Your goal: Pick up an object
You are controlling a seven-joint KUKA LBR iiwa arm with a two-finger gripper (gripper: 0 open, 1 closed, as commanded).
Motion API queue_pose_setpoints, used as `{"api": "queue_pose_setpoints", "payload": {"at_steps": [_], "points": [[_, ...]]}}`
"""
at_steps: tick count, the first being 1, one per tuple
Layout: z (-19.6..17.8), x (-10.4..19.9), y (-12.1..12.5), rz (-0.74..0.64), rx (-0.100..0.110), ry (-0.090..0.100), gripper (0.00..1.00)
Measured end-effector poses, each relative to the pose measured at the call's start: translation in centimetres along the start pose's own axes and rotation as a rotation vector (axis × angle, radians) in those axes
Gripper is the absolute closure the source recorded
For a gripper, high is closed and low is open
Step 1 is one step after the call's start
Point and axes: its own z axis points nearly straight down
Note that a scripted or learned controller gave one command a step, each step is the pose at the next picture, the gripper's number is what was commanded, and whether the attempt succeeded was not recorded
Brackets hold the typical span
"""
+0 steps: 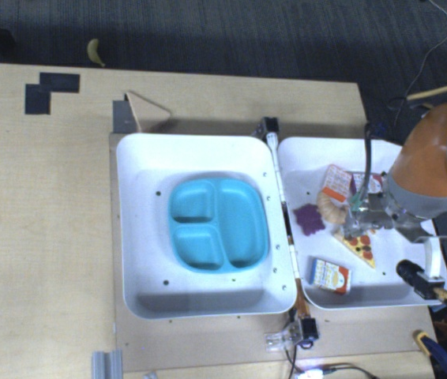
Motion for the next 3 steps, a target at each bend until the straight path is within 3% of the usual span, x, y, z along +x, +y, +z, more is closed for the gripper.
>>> {"api": "queue_pose_setpoints", "payload": {"at_steps": [1, 2, 3], "points": [[0.0, 0.0, 0.0, 0.000, 0.000, 0.000, 0.00], [4.2, 1.8, -3.0, 0.005, -0.017, -0.010, 0.00], [3.0, 1.7, -2.8, 0.006, -0.023, -0.012, 1.00]]}}
